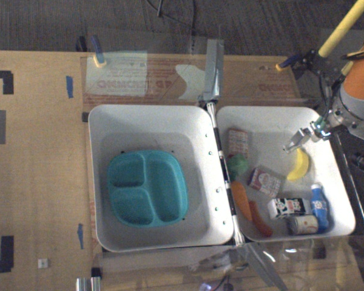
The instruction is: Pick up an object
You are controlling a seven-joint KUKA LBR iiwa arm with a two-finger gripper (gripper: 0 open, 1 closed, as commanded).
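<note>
Pincer [298,139] spread, holding nothing, poised above right bin [273,121]; banana [299,165] just below it.

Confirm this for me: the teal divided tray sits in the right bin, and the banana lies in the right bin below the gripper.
One thing is wrong. The camera view shows the teal divided tray in the left bin, not the right bin. The rest holds: the banana lies in the right bin below the gripper.

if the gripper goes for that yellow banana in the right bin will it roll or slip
The banana is curved and lies flat, so it probably won't roll, though it may pivot if pushed. Its smooth skin looks likely to slip between the fingers. The gripper hovers just above it.
</note>
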